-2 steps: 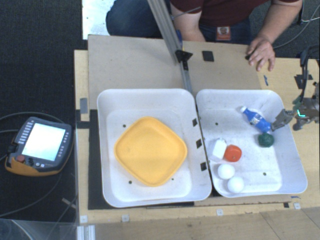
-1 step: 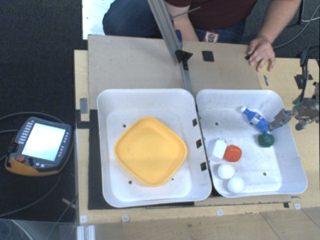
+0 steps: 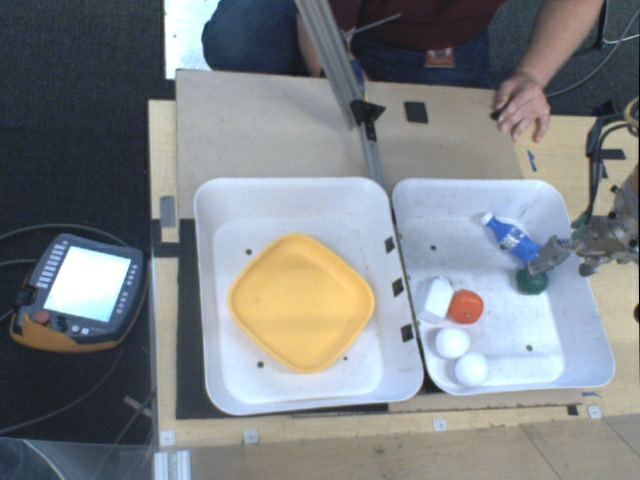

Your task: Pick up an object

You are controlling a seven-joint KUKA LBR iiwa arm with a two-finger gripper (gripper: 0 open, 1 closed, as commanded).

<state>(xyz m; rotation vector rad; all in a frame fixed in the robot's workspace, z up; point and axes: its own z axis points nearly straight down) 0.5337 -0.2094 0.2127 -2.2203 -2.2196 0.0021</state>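
The right bin [image 3: 585,363] holds a small blue bottle [image 3: 508,234] with a white label, lying near its back right. Just in front of the bottle sits a dark green round object [image 3: 531,282]. Toward the bin's left side are a red ball [image 3: 465,306], a white block [image 3: 438,298] touching it, and two white balls [image 3: 452,343] [image 3: 470,369]. My gripper [image 3: 549,259] reaches in over the right wall, its tip between the bottle's end and the green object, just above the latter. I see nothing held in it.
A large yellow square plate [image 3: 302,301] lies in the left bin [image 3: 215,218]. A person's hand [image 3: 522,104] rests on the bench behind the right bin. A slanted metal post [image 3: 335,48] stands behind the bins. A teach pendant [image 3: 80,290] lies off the bench at left.
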